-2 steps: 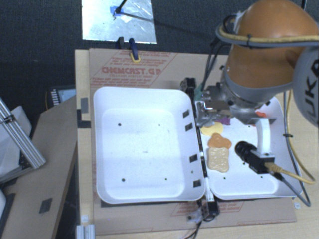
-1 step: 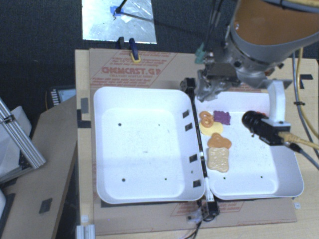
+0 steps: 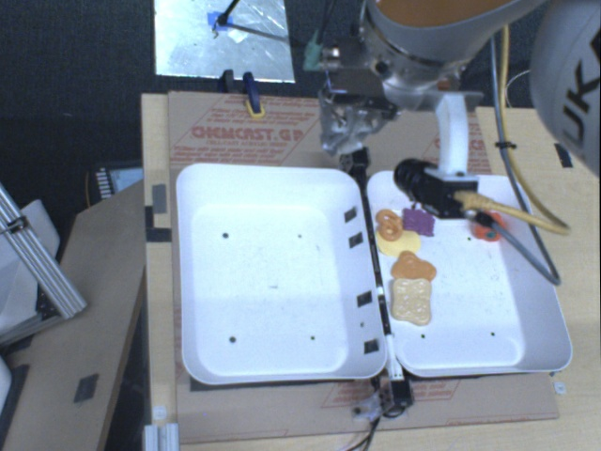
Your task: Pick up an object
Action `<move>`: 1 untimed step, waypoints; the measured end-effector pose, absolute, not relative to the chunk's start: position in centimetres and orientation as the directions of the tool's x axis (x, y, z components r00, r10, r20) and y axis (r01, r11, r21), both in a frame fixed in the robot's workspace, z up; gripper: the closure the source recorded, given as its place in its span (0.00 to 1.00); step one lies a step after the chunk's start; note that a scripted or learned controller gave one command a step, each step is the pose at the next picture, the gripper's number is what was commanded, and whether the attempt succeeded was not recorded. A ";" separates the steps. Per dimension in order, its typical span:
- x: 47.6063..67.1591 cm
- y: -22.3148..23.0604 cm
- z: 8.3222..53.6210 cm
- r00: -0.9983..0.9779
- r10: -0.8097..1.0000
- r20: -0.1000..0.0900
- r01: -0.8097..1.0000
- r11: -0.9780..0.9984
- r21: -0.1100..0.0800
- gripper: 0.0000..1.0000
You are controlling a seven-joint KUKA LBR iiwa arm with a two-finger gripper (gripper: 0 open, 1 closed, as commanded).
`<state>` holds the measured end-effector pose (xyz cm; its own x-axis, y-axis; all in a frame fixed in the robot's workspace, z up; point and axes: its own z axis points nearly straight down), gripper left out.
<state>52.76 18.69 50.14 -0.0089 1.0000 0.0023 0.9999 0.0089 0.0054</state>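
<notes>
Gripper hangs above the bins' far rim; finger state cannot be told. Below and right of it, in the right bin, lie a pretzel, purple block and cracker.

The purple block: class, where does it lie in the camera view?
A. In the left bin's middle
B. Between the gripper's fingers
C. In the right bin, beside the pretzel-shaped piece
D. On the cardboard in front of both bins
C: the purple block lies on the right bin floor, just right of the pretzel-shaped piece.
</notes>
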 end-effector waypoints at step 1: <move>57.5 22.8 53.7 -0.008 1.000 0.003 1.000 0.008 0.008 1.00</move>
